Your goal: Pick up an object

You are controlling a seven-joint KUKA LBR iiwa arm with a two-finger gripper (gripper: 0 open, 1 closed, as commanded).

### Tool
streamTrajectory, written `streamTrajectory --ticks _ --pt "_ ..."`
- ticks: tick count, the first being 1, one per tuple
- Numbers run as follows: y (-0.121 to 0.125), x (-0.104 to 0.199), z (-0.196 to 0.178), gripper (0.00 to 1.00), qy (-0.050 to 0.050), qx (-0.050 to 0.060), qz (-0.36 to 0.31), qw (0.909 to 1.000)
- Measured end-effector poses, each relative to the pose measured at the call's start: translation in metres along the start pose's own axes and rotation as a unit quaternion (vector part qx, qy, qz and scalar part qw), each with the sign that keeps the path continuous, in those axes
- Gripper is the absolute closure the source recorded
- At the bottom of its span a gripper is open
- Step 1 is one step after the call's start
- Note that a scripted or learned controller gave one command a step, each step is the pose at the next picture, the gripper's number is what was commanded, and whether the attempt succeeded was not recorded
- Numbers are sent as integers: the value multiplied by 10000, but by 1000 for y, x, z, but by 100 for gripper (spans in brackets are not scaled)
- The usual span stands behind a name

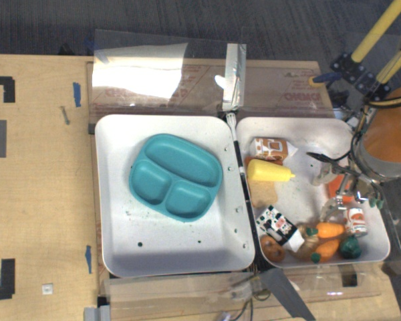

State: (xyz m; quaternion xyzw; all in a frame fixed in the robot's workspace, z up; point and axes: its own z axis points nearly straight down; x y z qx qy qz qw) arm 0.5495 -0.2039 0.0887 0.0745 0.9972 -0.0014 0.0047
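Note:
The right bin (pixel 301 127) holds several small items. A yellow squeeze bottle (pixel 271 172) lies near its left wall, with an orange and white carton (pixel 269 149) behind it. A black and white carton (pixel 276 223) is toward the front left. Two orange carrots (pixel 330 231) lie at the front, beside a green piece (pixel 349 247) and a small red and white can (pixel 356 221). My gripper (pixel 337 186) hangs low over the right side of this bin, just above the can and carrots. Nothing can be seen held in it.
The left bin (pixel 113 179) holds a teal divided plate (pixel 176 176). A brown round item (pixel 274 249) sits in the right bin's front left corner. The arm's orange band (pixel 387 136) overhangs the right bin's right wall. Clear plastic panels stand behind both bins.

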Motion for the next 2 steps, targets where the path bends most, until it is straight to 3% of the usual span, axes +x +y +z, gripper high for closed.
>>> streamTrajectory --ticks 1,2 --pt "0 -4 -14 100 -62 0 9 10000" --pt "26 -13 -97 100 -8 -11 1080 9941"
